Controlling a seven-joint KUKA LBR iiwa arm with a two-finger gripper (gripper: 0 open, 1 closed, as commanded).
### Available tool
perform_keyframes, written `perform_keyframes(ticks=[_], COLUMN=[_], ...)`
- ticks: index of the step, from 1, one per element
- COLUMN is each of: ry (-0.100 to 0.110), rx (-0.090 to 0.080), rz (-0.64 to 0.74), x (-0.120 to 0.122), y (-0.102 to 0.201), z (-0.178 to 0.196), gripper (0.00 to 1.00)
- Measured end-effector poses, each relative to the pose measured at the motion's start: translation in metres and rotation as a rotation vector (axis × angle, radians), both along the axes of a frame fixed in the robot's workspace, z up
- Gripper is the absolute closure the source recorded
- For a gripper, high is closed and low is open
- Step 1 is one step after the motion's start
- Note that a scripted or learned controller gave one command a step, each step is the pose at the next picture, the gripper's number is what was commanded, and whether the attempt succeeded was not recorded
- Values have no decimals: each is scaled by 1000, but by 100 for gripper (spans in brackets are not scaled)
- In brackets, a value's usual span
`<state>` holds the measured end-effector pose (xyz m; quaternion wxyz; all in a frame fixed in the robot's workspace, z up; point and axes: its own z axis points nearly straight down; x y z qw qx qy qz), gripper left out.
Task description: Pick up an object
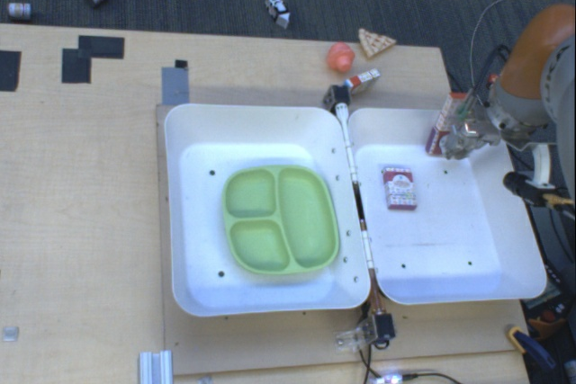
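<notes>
A small red and white box (399, 188) lies flat in the right bin (450, 281), near its left side. A taller red-brown packet (442, 127) stands at that bin's far right corner, by the rim. My gripper (464, 138) hangs directly beside the packet on its right and looks to be touching it. The wrist hides the contact. A green three-part plate (280, 219) fills the middle of the left bin (196, 193).
Behind the bins on the bench lie an orange ball (340, 57), a pizza-slice toy (376, 41) and a small red-tipped piece (363, 80). Cables and the arm's body crowd the right edge. Small bits lie scattered on the dark floor beyond.
</notes>
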<state>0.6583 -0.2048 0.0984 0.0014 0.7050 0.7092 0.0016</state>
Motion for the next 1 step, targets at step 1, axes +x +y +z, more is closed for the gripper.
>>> perform_keyframes(ticks=[1], ry=[0], rx=[-2], rz=[-4], x=[-156], y=[-2], z=[99], gripper=[100])
